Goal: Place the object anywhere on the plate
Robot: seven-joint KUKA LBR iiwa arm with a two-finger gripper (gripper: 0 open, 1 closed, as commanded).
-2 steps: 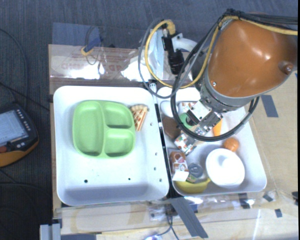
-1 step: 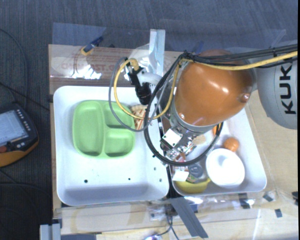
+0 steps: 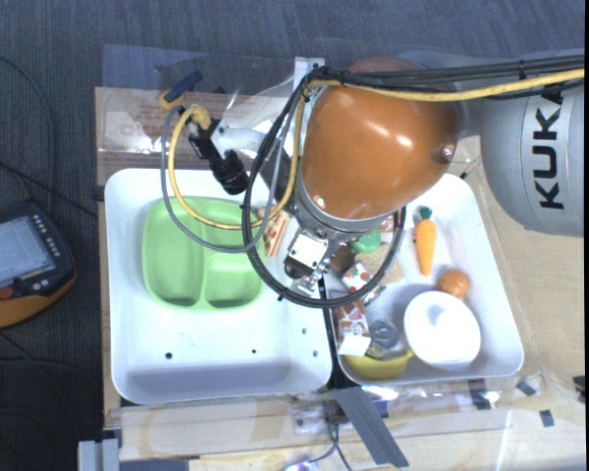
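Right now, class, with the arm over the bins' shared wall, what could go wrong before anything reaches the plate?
1. The right bin is crowded: carrot, orange and white bowl lie close, so a grab may catch or knock a neighbour.
2. Loose cables hang over the plate and might snag.

1 camera | overhead, slanted down | covers 2 bins (image 3: 216,361)

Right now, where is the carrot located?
In the camera view, the carrot lies in the right bin, near its far right side, just above the small orange ball.
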